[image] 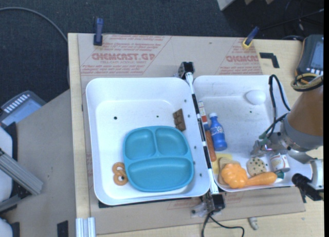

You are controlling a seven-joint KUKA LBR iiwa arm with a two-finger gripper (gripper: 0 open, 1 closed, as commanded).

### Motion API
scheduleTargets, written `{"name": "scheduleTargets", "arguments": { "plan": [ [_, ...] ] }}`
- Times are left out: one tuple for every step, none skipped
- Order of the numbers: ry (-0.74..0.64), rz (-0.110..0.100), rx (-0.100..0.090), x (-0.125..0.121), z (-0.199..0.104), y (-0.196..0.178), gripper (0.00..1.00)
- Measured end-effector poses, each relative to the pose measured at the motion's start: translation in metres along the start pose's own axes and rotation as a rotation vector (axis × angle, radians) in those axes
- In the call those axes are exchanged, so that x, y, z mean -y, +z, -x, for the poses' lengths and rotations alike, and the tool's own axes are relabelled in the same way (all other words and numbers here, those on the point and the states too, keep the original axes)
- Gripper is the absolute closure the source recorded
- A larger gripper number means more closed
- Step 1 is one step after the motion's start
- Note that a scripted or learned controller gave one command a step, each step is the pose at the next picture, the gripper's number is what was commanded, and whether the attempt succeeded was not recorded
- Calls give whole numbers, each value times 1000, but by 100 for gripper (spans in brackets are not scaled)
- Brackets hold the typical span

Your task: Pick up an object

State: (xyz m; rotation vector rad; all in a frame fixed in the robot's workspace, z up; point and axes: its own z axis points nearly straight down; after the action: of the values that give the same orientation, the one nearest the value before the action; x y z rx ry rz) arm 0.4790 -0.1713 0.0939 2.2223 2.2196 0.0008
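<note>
The tool (267,151) hung low in the right bin (231,84), at about four o'clock on the counter (154,51); its state could not be told. Candidate objects lay close: a speckled cookie (256,166) just below it, an orange carrot-shaped toy (244,178) at six o'clock, and a blue bottle (217,132) at nine. That crowding risked a glancing grasp that nudged items aside.

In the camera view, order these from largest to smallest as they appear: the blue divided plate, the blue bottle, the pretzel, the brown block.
1. blue divided plate
2. blue bottle
3. pretzel
4. brown block
The pretzel and block look nearly alike, so their order is unsure.
</note>
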Motion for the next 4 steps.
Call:
{"name": "scheduleTargets", "arguments": {
  "plan": [
    [-1,1,1,-1,14,-120,100],
    [-3,1,0,-92,-35,-102,100],
    [-2,-2,-1,-24,-89,-96,100],
    [-2,1,0,-144,-109,-91,100]
  ]
}}
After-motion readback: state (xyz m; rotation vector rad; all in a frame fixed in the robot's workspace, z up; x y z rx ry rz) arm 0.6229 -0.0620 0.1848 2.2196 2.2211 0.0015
